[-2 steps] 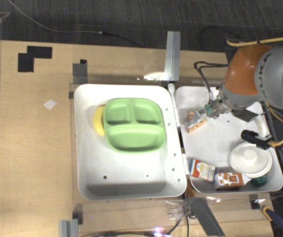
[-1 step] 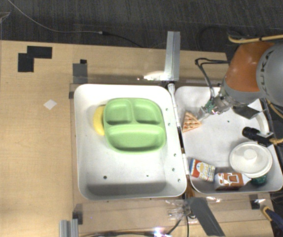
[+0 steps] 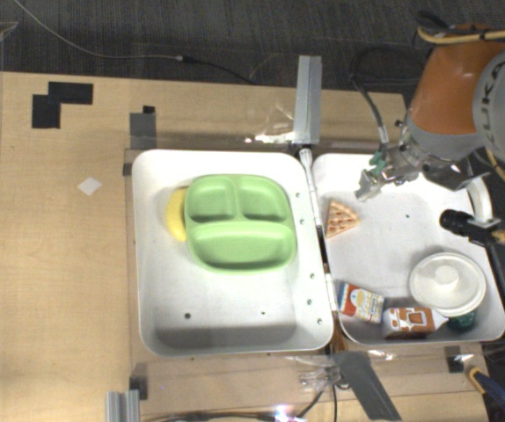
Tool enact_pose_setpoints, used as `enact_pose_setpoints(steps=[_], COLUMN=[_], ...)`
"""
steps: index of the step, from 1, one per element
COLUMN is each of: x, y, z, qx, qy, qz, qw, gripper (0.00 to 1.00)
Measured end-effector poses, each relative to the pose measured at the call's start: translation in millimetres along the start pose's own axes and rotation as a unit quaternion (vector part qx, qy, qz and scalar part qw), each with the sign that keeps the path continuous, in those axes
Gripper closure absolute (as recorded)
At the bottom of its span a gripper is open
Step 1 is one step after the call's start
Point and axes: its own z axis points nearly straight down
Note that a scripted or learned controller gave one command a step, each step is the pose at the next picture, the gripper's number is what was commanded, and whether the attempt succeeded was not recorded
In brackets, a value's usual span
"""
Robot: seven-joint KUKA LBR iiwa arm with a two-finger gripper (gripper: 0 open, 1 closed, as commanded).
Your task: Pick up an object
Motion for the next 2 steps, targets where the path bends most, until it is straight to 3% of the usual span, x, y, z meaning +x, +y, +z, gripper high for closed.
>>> enact_pose_setpoints(steps=[1,2], x=[-0.1,-24.0], y=[-0.2,-21.8], z=[0.4,108.3], qx=[0.000,0.000], qy=[0.000,0.000], qz=[0.000,-0.081], qw=[1.0000,0.9967], gripper=[0.00,0.00])
